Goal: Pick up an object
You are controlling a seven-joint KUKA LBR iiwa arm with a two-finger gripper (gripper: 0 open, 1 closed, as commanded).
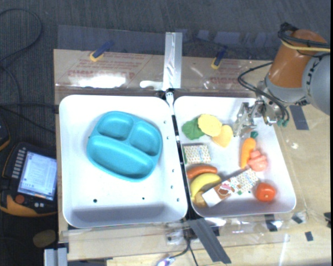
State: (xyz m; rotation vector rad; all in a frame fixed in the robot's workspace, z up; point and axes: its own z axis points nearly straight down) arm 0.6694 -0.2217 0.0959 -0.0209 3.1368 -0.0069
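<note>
My gripper (243, 124) hangs over the upper right part of the right bin (280, 148), just above the orange carrot (247, 149) and right of the yellow pieces (211, 125). The bin also holds a green leaf (191, 129), a pink toy (258, 160), a red tomato (265, 192), a yellow banana (202, 184), an orange sausage-like piece (200, 170), a patterned packet (195, 153) and a wrapped bar (233, 186). Nothing shows between the fingers.
The left bin (77, 198) holds a blue divided plate (124, 144). A metal divider strip (172, 54) stands behind the bins. The arm's orange band (291, 60) comes in from the upper right. A handheld pendant (28, 176) lies off the bench at left.
</note>
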